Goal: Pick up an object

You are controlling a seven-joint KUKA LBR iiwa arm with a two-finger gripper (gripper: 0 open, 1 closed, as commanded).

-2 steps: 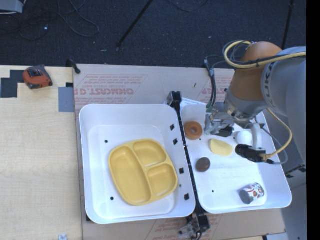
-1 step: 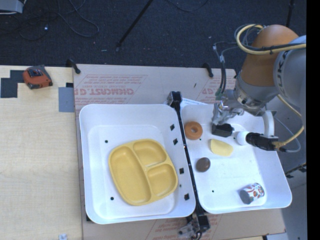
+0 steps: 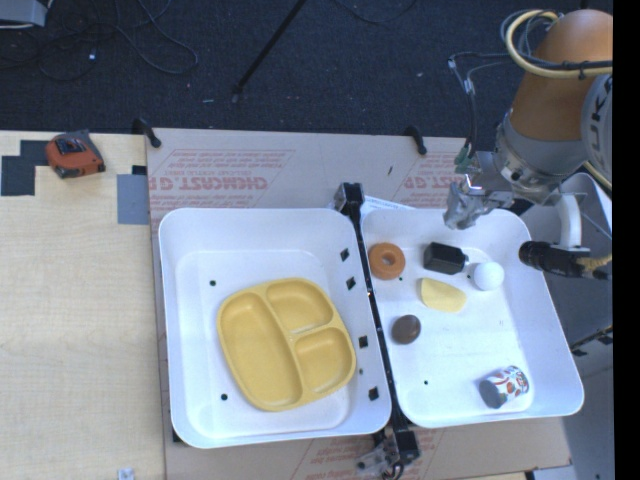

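Objects for picking are lying loose in the right bin [image 3: 545, 298], well apart from one another, which is probably leaving the fingers room to come down around any one of them: an orange ring [image 3: 386, 260] near the divider, a small black block [image 3: 444, 258], a white ball [image 3: 488, 275] just beside it, a pale yellow wedge [image 3: 442, 295] below the block, a brown round piece [image 3: 405, 329] lower down, and a printed can [image 3: 503, 386] lying on its side toward the near corner. Nothing is stacked or leaning on anything else. The black block is sitting closest to the gripper [image 3: 466, 210], so I judge it the likeliest target, though that is only a guess. It is looking dark, boxy and small, with no marking that can be read. The gripper is hanging over the far edge of the right bin, above and slightly right of the block, carrying nothing; whether it is spread or closed cannot be told at this angle. The left bin [image 3: 185, 318] is holding a yellow divided tray [image 3: 285, 343] lying flat. Beyond, on the wooden bench [image 3: 70, 308], a small orange tool [image 3: 73, 154] is resting, far from the work.
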